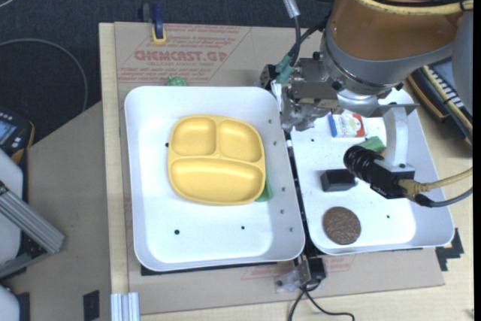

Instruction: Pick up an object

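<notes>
Here, the task named no single object, and several lay in the right bin [421,233]: a small black block [337,179] near its middle, a round brown disc [342,225] just toward the front edge, and a red-white-and-blue packet [346,125] at the back, partly under the arm. The gripper [299,113] hung over the ridge where the two bins met, at the rear; whether it was wide or narrow could not be told, and nothing showed in its grasp. The left bin [150,222] held a yellow divided tray [216,159], with bare white floor along its front and left edges.
</notes>
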